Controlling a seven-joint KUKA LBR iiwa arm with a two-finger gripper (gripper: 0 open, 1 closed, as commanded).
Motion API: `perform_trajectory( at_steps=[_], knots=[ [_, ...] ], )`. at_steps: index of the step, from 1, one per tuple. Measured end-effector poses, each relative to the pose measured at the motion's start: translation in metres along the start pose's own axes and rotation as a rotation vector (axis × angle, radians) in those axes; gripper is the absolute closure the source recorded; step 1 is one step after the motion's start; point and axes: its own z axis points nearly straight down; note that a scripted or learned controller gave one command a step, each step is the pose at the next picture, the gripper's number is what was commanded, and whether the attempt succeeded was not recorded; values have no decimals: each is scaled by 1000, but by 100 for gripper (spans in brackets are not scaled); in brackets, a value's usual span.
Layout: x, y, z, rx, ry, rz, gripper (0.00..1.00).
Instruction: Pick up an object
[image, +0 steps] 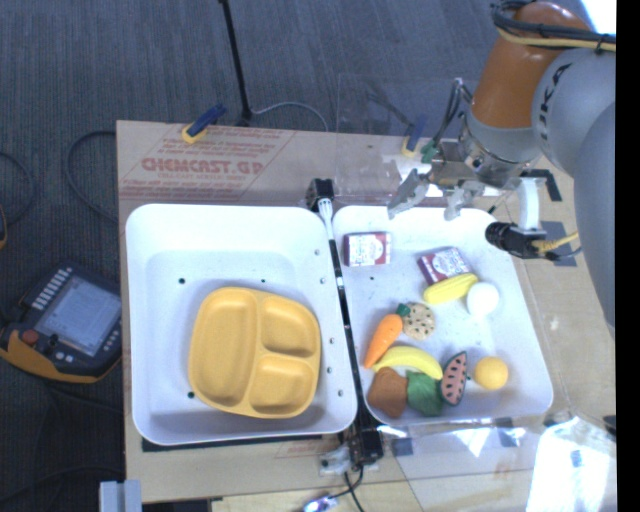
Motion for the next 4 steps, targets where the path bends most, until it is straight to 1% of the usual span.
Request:
perform_trajectory(
  at_steps=[1, 2, 3, 4],
  knots=[
    [-40, 4, 51, 0, -1, -301, 0],
    [-76, -1, 133, -3, 0, -551, 0],
    [-90, -36, 140, -15, -7, -528, 0],
    [-90, -35, 130, -19, -8, -528, 100]
  ],
)
